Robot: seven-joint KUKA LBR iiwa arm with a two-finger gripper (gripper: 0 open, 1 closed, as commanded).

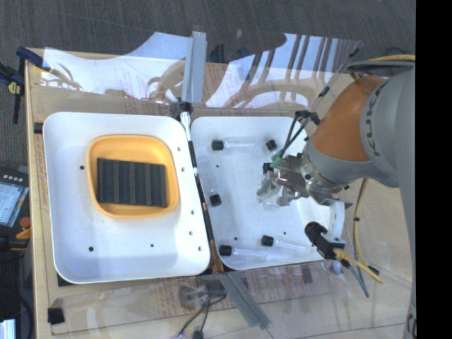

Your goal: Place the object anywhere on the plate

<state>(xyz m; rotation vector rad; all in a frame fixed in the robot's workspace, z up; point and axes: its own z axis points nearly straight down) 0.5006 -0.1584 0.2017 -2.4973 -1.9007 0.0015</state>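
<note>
A yellow plate (131,151) with a dark ribbed centre lies in the left white bin (67,246). In the right white bin (240,171) lie several small black-capped pieces: one at the top left (217,145), one at the top middle (271,145), and one by the left wall (215,200). Two more near the front (225,250) (267,241) seem joined to clear tubes. My gripper (274,189) is low over the right half of this bin, right of the piece by the left wall. I see nothing clearly held in it.
The grey arm with its orange band (346,129) covers the right bin's right side. A black fitting with yellow cable (321,240) hangs near that bin's front right corner. A metal divider (194,62) stands behind the bins.
</note>
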